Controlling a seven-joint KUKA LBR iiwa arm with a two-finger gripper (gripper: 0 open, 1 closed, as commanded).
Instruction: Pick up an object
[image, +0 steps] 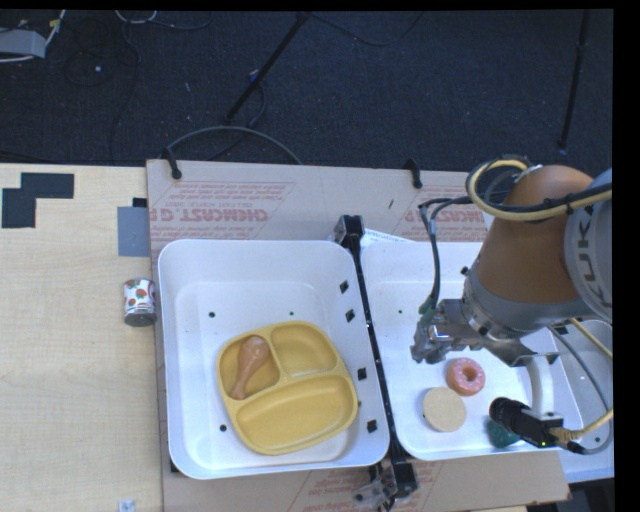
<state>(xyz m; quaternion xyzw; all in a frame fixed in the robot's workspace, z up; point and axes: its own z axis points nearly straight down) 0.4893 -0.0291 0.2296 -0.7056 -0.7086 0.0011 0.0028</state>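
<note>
The pink ring-shaped toy doughnut (465, 376) lies flat on the floor of the right shallow white plastic bin (400, 290), towards its near side; being round, it has no long axis and points nowhere, its hole facing up; just beside it on the left hangs the grey metal gripper (432, 345), and whether it is spread or pressed together cannot be told from this angle, though nothing is seen held in it; just nearer than the doughnut lies a flat round tan disc (444, 409), smooth and matt, and to its right a small teal object (497, 436), partly hidden; a black strip (365, 330) runs between the two bins; the left shallow white plastic bin (250, 290) holds a glossy yellow divided plate (300, 410) with three compartments, and in the far-left one rests an orange toy drumstick (249, 366), thick end away from the camera; both bins sit on a brown cardboard sheet (230, 200) with red print, laid on a pale wooden bench (70, 380); a small patterned can (139, 301) lies on its side just left of the left bin; beyond the bench is dark carpet (300, 90) crossed by cables.
</note>
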